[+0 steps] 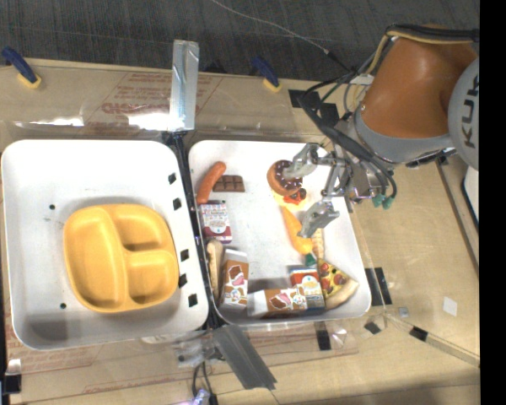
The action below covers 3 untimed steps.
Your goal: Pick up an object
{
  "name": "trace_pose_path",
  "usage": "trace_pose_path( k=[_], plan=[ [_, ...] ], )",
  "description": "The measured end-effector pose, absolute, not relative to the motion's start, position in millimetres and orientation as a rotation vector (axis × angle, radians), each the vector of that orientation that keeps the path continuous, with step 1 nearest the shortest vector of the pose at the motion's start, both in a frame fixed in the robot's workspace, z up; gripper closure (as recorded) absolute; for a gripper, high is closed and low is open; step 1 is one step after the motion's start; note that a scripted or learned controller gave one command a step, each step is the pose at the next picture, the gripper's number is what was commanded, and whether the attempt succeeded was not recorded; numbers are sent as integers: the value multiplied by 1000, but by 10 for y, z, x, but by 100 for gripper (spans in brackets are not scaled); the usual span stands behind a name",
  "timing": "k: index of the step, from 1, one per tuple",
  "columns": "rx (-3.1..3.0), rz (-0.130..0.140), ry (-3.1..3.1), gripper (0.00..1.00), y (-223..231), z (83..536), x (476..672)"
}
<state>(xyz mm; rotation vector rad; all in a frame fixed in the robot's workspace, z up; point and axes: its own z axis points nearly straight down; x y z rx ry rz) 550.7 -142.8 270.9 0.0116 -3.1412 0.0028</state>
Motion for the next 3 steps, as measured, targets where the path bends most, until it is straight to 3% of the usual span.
trace_pose_path(
  k=[1, 2, 3],
  plan=[
    [133, 6, -3153, 0, -1548, 1197, 5021],
    [-53, 13, -3171, 0, -1178, 1042, 5279],
    [8, 2, -3147, 0, -1296, 1124, 5800]
  ],
)
